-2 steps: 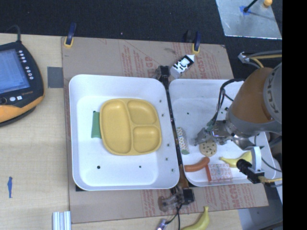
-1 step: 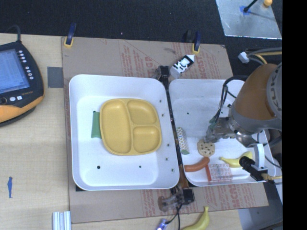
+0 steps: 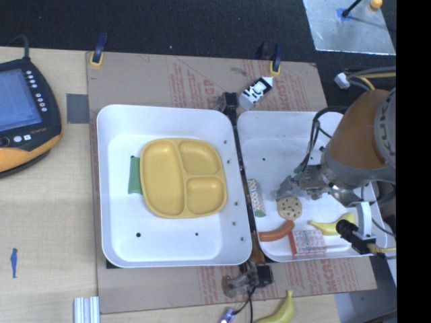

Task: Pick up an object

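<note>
Can't tell the gripper's (image 3: 291,188) state from up here, but the cookie (image 3: 289,208) sits just below it, so I'd drop straight down and center before squeezing.

Yellow tray (image 3: 182,177), tan speckled cookie (image 3: 289,208), possibly orange-red sausage (image 3: 277,232).

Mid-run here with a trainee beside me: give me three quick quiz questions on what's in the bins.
1. True or false: the yellow divided plate lies in the left bin.
2. Which lies nearest the gripper: A the cookie, B the hot dog, C the banana?
3. Fill in: a green object shows at the plate's ____ edge.

Key: 1 true. 2 A. 3 left.
</note>
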`<action>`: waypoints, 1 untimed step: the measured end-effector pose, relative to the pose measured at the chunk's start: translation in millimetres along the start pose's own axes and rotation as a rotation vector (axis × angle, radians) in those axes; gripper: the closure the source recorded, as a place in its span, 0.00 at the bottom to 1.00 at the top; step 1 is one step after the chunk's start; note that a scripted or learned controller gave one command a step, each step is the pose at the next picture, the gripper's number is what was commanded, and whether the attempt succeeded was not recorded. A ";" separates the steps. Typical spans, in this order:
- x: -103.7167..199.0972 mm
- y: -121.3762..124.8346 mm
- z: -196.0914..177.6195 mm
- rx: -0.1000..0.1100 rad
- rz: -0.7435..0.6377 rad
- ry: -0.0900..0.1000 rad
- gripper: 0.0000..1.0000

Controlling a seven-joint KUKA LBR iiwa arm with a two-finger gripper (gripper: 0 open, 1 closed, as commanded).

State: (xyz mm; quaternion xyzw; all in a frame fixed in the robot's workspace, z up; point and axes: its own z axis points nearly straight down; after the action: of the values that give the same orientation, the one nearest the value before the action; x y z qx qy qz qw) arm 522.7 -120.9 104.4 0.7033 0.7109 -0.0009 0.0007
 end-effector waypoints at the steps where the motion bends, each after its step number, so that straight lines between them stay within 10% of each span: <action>1: -1.2 0.5 -10.2 0.001 -0.002 0.000 1.00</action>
State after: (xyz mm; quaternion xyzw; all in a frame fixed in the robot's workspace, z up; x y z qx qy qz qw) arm 523.2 -122.1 114.6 0.7026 0.7116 -0.0014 0.0005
